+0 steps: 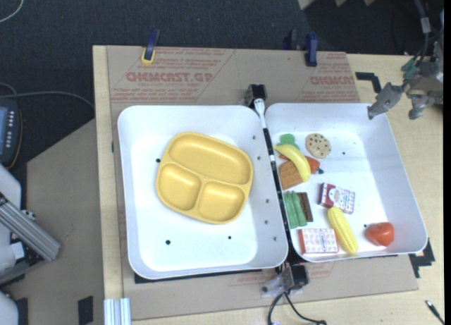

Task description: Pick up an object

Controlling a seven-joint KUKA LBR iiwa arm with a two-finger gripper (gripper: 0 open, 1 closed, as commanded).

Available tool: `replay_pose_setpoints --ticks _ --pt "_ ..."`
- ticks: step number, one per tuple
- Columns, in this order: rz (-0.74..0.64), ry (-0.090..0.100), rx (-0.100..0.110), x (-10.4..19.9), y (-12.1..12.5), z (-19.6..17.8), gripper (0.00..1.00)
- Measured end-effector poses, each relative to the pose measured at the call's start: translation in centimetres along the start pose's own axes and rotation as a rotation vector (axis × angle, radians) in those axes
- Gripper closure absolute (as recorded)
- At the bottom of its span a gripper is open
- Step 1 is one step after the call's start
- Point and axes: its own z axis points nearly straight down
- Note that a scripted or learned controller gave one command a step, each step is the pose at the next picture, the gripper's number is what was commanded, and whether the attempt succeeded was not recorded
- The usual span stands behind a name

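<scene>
Several small toy foods, among them a corn cob [342,229] and a tomato [380,232], are seen in the right bin [394,154]; the light, stiff, slippery cob is best pinched mid-length, the tool [399,98] being splayed and unladen.

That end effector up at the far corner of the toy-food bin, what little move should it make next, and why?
Probably a short move inward over the right bin. The end effector sits at that bin's far right corner, above its rim, with nothing between its fingers, while the toys lie closer to the middle and near edge: the cookie, banana, corn cob and tomato. The cookie looks nearest.
</scene>
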Motion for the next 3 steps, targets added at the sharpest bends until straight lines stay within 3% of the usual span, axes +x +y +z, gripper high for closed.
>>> replay_pose_setpoints --ticks 1,3 --pt "-0.003 -0.003 -0.013 0.1 0.2 -0.8 0.00" --pt "-0.003 -0.001 -0.008 -0.7 0.6 9.1 0.00"
